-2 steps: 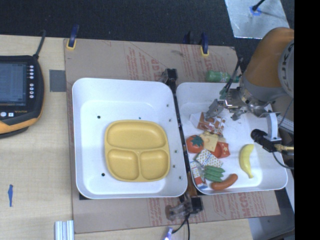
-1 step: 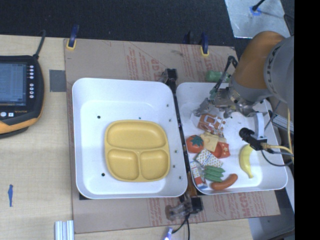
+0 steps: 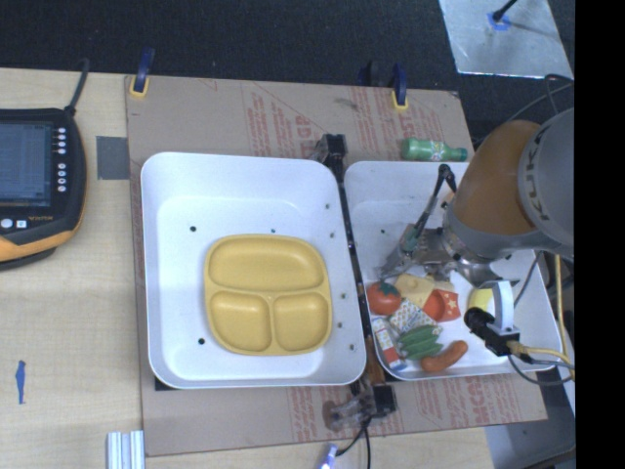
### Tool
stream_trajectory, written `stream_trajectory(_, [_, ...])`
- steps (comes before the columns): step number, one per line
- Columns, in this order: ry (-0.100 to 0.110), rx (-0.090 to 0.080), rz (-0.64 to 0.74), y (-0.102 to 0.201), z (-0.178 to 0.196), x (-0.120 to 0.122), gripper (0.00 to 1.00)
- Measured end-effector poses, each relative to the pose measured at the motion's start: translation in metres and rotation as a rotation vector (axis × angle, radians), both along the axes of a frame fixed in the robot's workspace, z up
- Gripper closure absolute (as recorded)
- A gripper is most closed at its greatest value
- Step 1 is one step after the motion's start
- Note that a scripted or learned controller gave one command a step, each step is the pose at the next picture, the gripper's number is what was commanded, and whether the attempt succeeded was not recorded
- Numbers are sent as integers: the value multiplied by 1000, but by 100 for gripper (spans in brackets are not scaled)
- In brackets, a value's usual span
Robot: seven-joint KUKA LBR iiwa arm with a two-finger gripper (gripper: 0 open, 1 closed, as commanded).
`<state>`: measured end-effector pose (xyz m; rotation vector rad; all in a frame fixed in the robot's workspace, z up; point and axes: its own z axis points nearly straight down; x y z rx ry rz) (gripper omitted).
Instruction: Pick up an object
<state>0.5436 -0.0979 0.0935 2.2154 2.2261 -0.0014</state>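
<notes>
Gripper [image 3: 422, 254] hangs low in the right bin [image 3: 391, 189], at the far edge of a heap of toy food; whether it is apart, together or clamped on anything cannot be told, since the grey arm with its orange band [image 3: 493, 189] covers much of it from the right. Just near of it lie a red tomato-like piece [image 3: 383, 298], a pale yellow wedge [image 3: 415, 286] and a red strawberry-like piece [image 3: 442, 305]. Nearer still sit a small printed packet [image 3: 408, 319], green pods [image 3: 421, 341] and a brown sausage [image 3: 441, 358]. To the left, the left bin [image 3: 166, 262] holds a yellow divided tray [image 3: 266, 294]. A green bottle [image 3: 435, 149] lies on the cardboard beyond the right bin's far edge. At far left a black and orange control pendant [image 3: 34, 189] rests on the bench.
</notes>
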Motion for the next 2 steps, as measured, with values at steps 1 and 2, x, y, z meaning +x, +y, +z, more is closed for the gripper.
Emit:
stream_trajectory(1, [-4,-2,0,-13,0,-49,0])
stream_trajectory(2, [-4,-1,-2,-32,0,28,0])
